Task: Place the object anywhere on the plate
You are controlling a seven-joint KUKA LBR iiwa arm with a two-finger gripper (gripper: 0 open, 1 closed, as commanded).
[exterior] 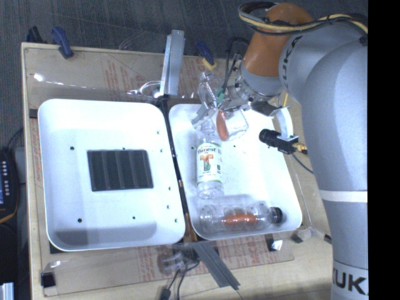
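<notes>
A dark grey ribbed plate [120,170] lies flat in the middle of the left bin [62,124]. My gripper [219,108] hangs over the far end of the right bin [281,186], below the orange wrist band. A small orange-red oblong object [222,127] shows right at the gripper's tip, beside a clear plastic piece [237,124]; whether it is held is unclear. The gripper is well to the right of the plate, across the wall between the two bins.
A clear labelled bottle [209,167] lies lengthwise in the right bin just below the gripper. A second clear bottle [240,216] with something orange inside lies along that bin's near wall. A metal bracket [172,61] stands at the back between the bins.
</notes>
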